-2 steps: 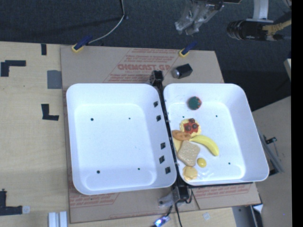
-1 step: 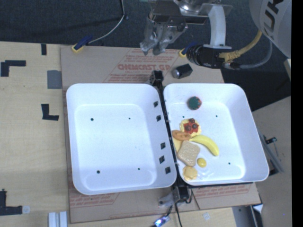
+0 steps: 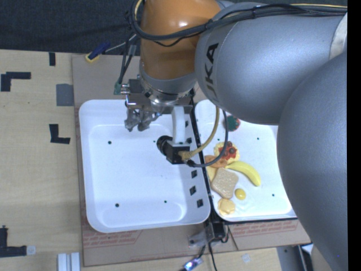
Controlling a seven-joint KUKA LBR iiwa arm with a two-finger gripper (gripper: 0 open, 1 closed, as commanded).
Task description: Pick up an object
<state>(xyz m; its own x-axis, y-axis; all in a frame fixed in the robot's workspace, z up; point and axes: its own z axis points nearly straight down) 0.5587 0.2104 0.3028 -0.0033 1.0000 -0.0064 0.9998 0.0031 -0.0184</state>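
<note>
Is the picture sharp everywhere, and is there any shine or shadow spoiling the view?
In the camera view, the orange band carries a bright glare spot; the grey arm, nearest the lens, looks soft and bulky. The left bin is evenly lit, faintly shadowed under the gripper. The banana in the right bin looks reasonably sharp.

Tan bench top (image 3: 34, 168) with black marks, dark backdrop (image 3: 62, 10) behind

Grey arm (image 3: 271, 55) with glossy orange band (image 3: 175, 27), black cables (image 3: 169, 35) looping across it.
</note>
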